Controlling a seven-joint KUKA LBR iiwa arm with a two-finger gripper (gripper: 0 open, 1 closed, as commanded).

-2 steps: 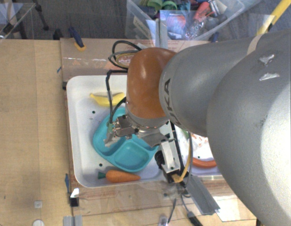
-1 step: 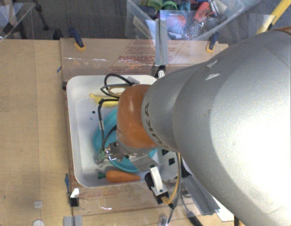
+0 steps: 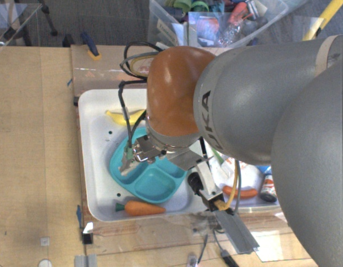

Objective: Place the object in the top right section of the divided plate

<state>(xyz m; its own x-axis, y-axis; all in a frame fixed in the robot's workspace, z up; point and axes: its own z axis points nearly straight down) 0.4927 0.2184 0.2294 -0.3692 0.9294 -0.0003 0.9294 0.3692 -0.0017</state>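
Gripper [image 3: 128, 159] over teal divided plate [image 3: 154, 183] left rim; we cannot tell finger opening or hold. Plate fills white bin [image 3: 85, 149] middle; little free floor. We count one carrot [image 3: 142, 208] at near wall, one banana [image 3: 120, 117] behind plate.

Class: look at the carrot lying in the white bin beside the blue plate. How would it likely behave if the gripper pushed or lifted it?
The carrot looks rounded and tapered, so a push would probably roll it in a curve. Its glossy surface suggests it may slip between fingers. It looks moulded, likely stiff and light.
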